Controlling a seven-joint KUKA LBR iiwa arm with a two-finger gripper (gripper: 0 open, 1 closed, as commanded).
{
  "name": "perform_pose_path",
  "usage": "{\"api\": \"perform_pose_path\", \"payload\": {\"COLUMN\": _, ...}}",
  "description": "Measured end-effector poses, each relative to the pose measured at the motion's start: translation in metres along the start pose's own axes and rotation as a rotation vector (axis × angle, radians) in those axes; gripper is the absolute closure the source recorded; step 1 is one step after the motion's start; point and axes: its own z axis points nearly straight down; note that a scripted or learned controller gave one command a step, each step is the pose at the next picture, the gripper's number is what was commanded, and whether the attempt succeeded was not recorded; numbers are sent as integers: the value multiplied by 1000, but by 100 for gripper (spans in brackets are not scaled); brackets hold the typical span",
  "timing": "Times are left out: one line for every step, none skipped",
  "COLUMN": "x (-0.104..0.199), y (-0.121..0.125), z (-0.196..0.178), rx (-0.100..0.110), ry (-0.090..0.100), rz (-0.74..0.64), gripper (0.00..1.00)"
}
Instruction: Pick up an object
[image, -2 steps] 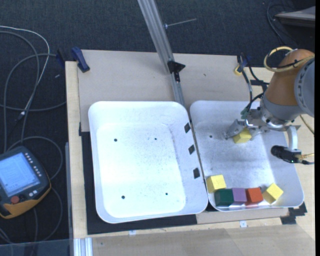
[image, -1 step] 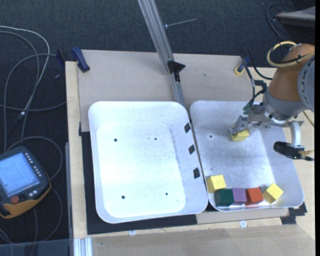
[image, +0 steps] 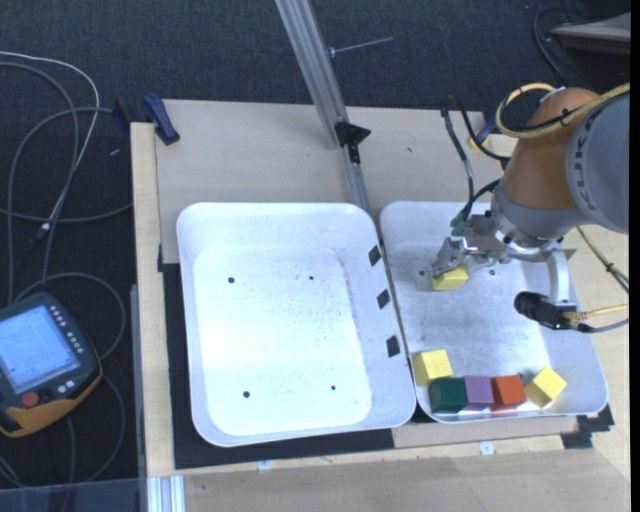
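My gripper hangs over the upper middle of the right bin, reaching in from the right below the orange wrist band. A small yellow block sits between its two fingertips, and the fingers are closed against its sides. I cannot tell whether the block is touching the bin floor or raised just above it. Along the right bin's near edge lie another yellow block, a green block, a purple block, an orange block and a tilted yellow block.
The left bin stands beside the right one, its wall touching it. A slanted aluminium post rises behind the bins. A black cable connector hangs off the arm over the right bin. A teach pendant lies off the bench at left.
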Motion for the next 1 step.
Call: {"api": "perform_pose_path", "payload": {"x": 80, "y": -2, "z": -70, "rx": -11, "ry": -1, "rz": -3, "gripper": 100}}
